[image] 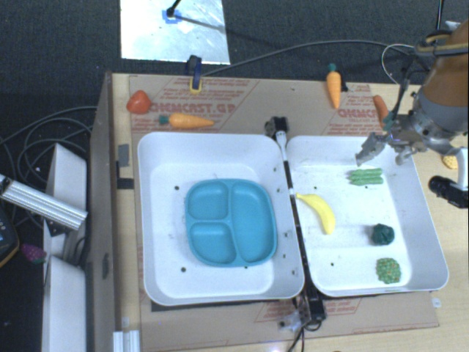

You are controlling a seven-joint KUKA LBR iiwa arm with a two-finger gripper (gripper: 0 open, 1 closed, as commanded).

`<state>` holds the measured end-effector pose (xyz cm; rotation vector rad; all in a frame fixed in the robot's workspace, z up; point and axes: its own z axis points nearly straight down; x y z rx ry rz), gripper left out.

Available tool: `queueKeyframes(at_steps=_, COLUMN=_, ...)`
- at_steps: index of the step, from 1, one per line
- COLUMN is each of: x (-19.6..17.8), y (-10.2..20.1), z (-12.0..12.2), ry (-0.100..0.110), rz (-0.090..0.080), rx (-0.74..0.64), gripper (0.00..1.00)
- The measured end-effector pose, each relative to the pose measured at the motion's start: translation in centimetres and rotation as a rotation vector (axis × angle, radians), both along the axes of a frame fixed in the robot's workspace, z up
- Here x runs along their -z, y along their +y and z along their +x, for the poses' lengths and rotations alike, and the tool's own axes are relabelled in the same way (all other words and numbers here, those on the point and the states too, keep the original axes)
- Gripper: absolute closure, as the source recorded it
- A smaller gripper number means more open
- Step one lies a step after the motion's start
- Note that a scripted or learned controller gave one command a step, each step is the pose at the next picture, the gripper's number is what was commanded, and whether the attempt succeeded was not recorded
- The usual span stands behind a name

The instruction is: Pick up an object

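Right bin [429, 251], near to far: light green bumpy piece [388, 270] at near right, dark green lump [382, 233] just beyond, yellow banana [319, 213] by the left wall, then green bean pod [365, 176] at the far end. Left bin [157, 196] holds a blue divided plate [231, 221]. Gripper [387, 147] hangs just above & beyond the pod, fingers spread apart w/ nothing between them, prob. not touching it. Orange carrot [333, 88] lies on the cardboard behind.
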<state>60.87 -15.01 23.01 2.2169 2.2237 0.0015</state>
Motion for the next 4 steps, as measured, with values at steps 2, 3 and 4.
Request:
queueKeyframes(at_steps=2, x=-0.4, y=-5.4, z=5.3, ry=-0.006, rz=-0.003, rx=-0.001, gripper=0.00)
queueKeyframes(at_steps=3, x=7.3, y=-5.6, z=6.0, ry=0.002, rz=0.000, rx=-0.001, gripper=0.00)
queueKeyframes(at_steps=4, x=14.1, y=-2.5, z=3.5, ry=-0.007, rz=-0.003, rx=-0.002, gripper=0.00)
